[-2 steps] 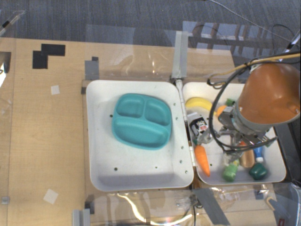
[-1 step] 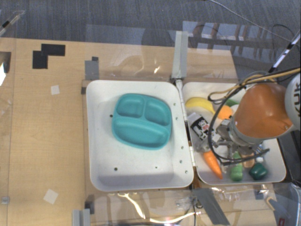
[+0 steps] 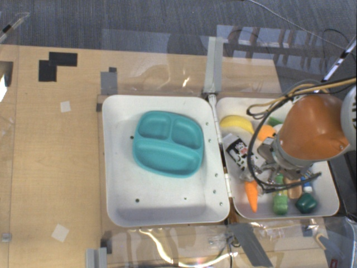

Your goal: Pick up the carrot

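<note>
We are at the approach step: our arm (image 3: 312,127), grey with its glossy orange band, hangs over the right bin (image 3: 334,202), and the hand (image 3: 271,175) sits low among the clutter there, tangled in dark cables. We cannot tell how the hand stands, because the wrist and cables cover it from above. The carrot (image 3: 252,196) lies in the right bin near its front left part, a small smooth orange cone with its point toward the front rim, just beside the hand on its left and apart from it as far as we can see; nothing shows it gripped. So we judge the pick not yet made. The next move, in our view, calls for bringing the hand squarely over the carrot's thicker upper part and lining it across the narrow body, since a tapered, slick-looking plastic shape could slip out toward the tip. Neighbours crowd it: a green toy vegetable (image 3: 280,204) and a darker green piece (image 3: 305,203) lie just to its right, a yellow banana (image 3: 237,124) rests toward the back, and a black-and-white packet (image 3: 236,151) lies near the left wall. The left bin (image 3: 117,205) holds a teal divided plate (image 3: 167,143), matte with rounded compartments, on the pale wooden bench (image 3: 50,166).
</note>
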Controlling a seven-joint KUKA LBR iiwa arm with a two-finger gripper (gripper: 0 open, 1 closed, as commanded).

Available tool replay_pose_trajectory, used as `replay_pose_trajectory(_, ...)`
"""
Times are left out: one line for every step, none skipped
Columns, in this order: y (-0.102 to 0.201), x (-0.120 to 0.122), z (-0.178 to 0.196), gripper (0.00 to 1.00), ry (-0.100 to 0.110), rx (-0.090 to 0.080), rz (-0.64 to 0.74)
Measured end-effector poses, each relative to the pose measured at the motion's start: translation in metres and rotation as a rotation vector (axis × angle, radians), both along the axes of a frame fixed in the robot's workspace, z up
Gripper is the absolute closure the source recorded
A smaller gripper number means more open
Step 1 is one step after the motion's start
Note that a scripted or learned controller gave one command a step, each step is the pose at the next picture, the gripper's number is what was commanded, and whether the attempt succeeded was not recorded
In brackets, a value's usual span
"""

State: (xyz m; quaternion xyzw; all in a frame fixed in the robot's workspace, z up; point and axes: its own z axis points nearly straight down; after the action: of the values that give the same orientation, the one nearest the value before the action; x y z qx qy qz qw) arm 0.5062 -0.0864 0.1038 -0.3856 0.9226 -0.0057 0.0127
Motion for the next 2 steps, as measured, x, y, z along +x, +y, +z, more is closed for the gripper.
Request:
replay_pose_trajectory(0.0,0.0,0.0,0.0,0.001,0.0,0.0)
replay_pose_trajectory(-0.003,-0.001,-0.014,0.0,0.013,0.005,-0.298)
